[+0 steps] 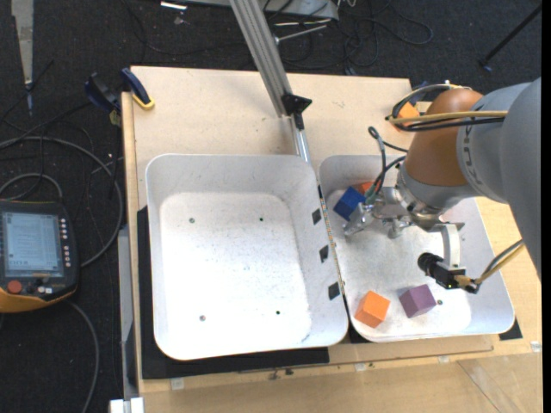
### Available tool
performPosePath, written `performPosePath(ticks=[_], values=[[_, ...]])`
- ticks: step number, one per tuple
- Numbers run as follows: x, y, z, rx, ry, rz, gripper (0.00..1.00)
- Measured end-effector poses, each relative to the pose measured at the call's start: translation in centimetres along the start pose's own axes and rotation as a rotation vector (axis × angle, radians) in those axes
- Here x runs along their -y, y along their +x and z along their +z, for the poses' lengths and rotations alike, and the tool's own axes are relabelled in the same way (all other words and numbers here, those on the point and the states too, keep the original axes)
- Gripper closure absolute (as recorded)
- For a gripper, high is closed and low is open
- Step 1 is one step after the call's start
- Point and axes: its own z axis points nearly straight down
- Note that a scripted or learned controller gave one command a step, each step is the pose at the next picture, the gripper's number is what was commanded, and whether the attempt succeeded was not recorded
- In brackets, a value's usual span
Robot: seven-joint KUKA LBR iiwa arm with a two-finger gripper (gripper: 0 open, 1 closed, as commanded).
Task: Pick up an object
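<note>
I see my gripper [360,219] low in the right bin [482,317], beside the blue block [349,203] at its far left. I cannot tell its grip. The orange cube [373,308] and purple cube [417,300] sit near.

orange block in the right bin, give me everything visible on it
The orange block is a small cube, matte and plain, foam or painted wood by the look. It rests flat on the floor of the right bin, near the front-left corner, turned slightly out of line with the bin wall. The purple block sits just to its right, apart from it. The gripper is farther back in the bin and touches neither.
</note>
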Motion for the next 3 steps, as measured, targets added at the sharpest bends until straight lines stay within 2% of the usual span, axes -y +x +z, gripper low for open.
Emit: performPosePath(ticks=[1, 2, 3], values=[[-3.3, -1.9, -0.2, 0.002, 0.005, -0.006, 0.00], [-6.8, -1.0, 0.3, 0.009, 0.072, -0.011, 0.00], [-6.6, -1.1, -0.6, 0.009, 0.071, -0.007, 1.00]])
